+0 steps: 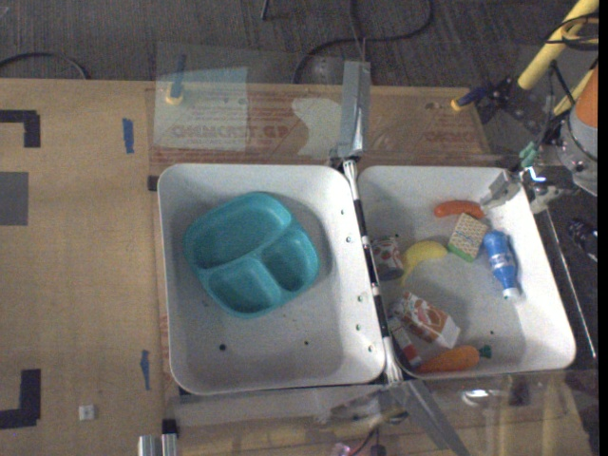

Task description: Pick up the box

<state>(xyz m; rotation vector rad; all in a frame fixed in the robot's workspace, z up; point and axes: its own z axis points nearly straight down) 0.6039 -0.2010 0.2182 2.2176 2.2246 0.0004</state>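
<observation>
Where it lies tilted, a white-and-red box (427, 320).

Two white bins sit side by side: the left bin (190, 350) has one teal divided plate (251, 252). The right bin (546, 326) has one carton box (427, 319), one carrot (450, 358), one lemon (425, 254), one blue bottle (500, 261), one small checkered packet (466, 237), one orange sausage-like piece (460, 209), and what may be one small can (386, 255).

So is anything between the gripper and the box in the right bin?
Nothing visible. The gripper sits at the right bin's upper right edge, and the box lies just below-left of it, with the blue bottle beside it.
</observation>
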